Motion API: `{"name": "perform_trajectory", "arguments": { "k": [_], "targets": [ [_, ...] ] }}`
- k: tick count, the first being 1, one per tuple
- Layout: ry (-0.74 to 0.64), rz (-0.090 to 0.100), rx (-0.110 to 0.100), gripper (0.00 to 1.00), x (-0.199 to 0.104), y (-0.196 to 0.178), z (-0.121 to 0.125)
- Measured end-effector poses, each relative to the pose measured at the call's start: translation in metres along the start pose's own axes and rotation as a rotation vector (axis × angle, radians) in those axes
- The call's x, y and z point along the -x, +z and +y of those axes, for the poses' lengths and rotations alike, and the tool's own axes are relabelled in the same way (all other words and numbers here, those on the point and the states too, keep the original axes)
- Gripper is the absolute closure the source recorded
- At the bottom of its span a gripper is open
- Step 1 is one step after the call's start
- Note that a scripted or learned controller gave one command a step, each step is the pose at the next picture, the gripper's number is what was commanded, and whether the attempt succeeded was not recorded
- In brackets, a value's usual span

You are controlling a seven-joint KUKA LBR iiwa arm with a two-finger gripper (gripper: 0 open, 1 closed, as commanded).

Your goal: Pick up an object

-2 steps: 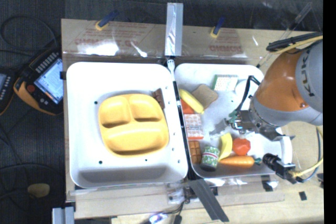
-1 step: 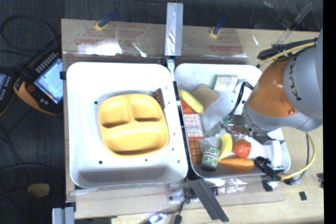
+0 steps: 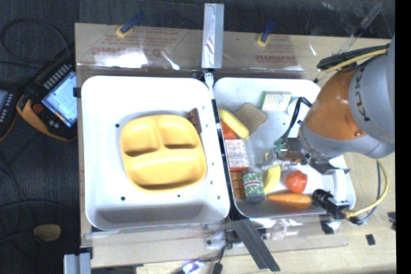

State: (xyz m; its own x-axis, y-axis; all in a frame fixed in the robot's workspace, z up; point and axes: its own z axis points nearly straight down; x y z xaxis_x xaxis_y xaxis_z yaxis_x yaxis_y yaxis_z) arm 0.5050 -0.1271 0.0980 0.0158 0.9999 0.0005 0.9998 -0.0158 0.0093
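Arm low over the crowded right bin (image 3: pixel 221 138), gripper (image 3: pixel 282 149) among the food.

Whether the gripper is open cannot be told. One tomato (image 3: pixel 296 181) sits at its 5 o'clock, one carrot (image 3: pixel 289 199) along the 6 o'clock wall, one can (image 3: pixel 253 187) at 7 o'clock. The left bin (image 3: pixel 96 138) holds one yellow tray (image 3: pixel 163 151), with open floor all around it.
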Motion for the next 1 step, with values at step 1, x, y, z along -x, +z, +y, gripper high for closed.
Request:
{"name": "perform_trajectory", "arguments": {
  "k": [1],
  "targets": [
    [-0.022, -0.002, -0.013, 1.0, -0.0569, -0.0839, 0.0394]
  ]
}}
